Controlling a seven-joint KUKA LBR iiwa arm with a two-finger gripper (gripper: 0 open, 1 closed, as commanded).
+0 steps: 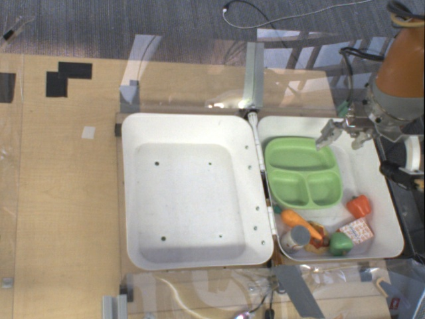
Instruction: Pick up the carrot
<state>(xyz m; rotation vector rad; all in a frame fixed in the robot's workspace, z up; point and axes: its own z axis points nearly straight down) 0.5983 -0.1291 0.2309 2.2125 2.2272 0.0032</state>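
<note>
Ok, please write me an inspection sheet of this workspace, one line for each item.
Surface: wooden bench bearing a left bin and a right bin.
Job's things: carrot in the right bin, near its front edge.
Clutter: green divided tray, tin can, small carton, other toy foods around.
Grippers: gripper above the right bin's far edge, holding nothing.
Cables: black cable on the grey floor.
Surroundings: black tape marks on the bench.

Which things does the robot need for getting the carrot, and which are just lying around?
Needed:
carrot
gripper

Just lying around:
green divided tray
tin can
red-and-white carton
green toy
orange-red toy
</note>
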